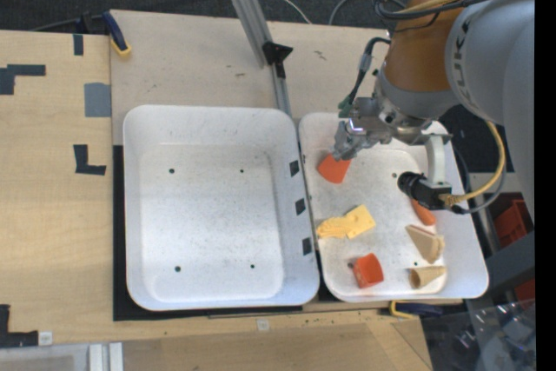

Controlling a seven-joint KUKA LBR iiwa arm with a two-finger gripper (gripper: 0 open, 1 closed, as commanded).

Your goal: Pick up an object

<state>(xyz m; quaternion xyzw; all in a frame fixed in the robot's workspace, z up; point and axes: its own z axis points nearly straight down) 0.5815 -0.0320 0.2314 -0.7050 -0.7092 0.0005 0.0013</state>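
My gripper (347,145) hangs over the upper left of the right bin (469,269). Directly below its fingertips lies an orange-red block (332,168), touching or almost touching them; I cannot tell whether the block is between the fingers. Lower in the same bin lie a yellow cheese-like wedge (347,223), a red cylinder (368,270) and two tan wedges (425,241) (427,276). A small orange piece (423,214) sits by the right wall under a black part of the arm.
The left bin (139,135) lies beside the right one, with a low divider between them. A metal pole (248,0) slants over the bench behind the bins. The arm's grey and orange body covers the right bin's upper right corner.
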